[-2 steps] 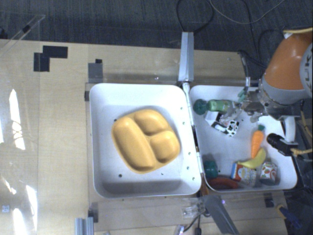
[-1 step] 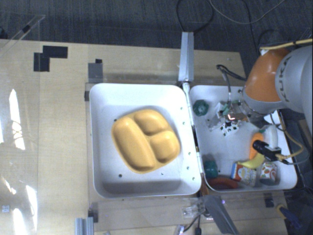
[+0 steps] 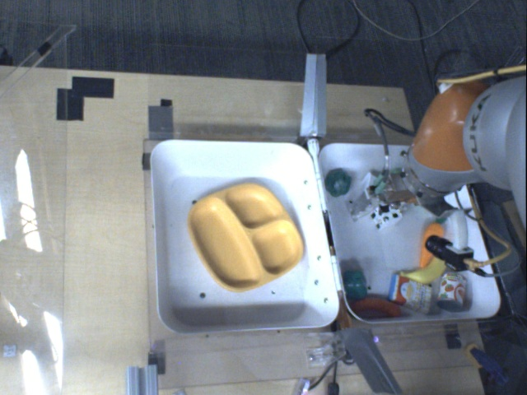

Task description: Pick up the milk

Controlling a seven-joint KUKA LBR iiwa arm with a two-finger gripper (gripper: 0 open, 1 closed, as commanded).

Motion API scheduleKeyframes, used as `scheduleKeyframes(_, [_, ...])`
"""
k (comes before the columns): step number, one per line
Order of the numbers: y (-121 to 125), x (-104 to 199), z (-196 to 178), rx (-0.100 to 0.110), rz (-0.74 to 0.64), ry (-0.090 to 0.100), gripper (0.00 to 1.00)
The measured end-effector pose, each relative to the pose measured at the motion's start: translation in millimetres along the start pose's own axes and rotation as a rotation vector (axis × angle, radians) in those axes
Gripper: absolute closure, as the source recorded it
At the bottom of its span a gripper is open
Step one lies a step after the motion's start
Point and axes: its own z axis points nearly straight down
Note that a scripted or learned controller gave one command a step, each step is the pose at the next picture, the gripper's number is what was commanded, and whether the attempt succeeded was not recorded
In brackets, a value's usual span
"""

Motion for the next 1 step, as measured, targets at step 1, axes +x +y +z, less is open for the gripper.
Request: scheduleKeyframes(1, [2.0, 0.6, -11.5, -0.005, -0.002, -0.001, 1.00])
